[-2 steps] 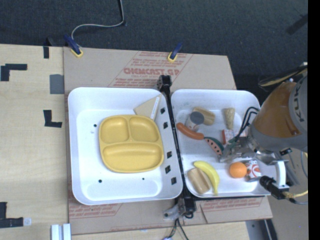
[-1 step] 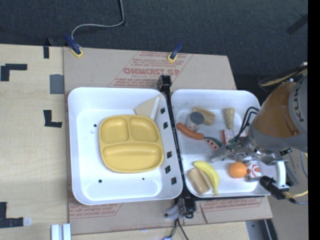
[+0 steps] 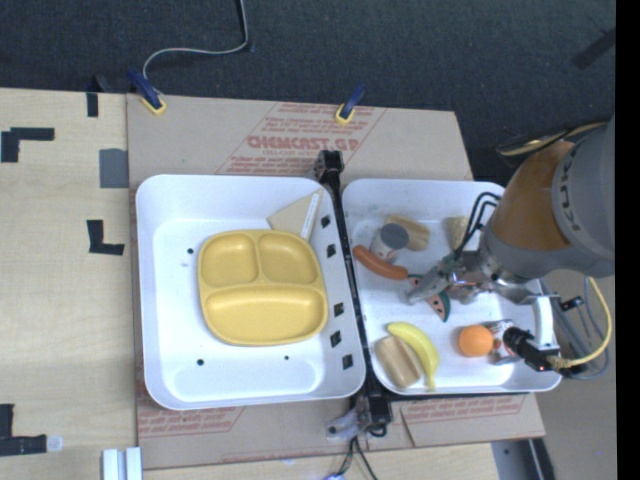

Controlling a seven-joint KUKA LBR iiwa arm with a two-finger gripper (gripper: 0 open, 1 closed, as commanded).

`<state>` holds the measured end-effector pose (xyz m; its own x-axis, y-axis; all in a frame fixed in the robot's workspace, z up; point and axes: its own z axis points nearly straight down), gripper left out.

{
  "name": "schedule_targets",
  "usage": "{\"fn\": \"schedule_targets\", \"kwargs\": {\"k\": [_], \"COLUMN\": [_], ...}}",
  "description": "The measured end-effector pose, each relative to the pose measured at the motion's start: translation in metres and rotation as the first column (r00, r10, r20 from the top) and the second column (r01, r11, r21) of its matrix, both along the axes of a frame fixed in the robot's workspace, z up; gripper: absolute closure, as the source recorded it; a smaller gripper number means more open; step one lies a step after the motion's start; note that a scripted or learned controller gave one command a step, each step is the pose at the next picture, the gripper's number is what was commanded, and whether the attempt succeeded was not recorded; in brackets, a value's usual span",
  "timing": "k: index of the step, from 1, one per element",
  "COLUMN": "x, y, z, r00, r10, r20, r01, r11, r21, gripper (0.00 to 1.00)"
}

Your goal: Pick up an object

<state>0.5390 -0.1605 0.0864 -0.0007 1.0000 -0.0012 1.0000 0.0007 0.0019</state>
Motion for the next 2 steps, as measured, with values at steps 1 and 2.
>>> {"fn": "schedule_targets", "kwargs": {"k": [1,2], "x": [0.0,0.009], "y": [-0.001,0.077], "z": [0.01,0.098], "r00": [1.0,1.0], "r10": [0.0,0.002], "r20": [0.003,-0.002], "r01": [0.0,-0.002], "r11": [1.0,1.0], "r21": [-0.003,0.002], "gripper": [1.0,1.0]}}
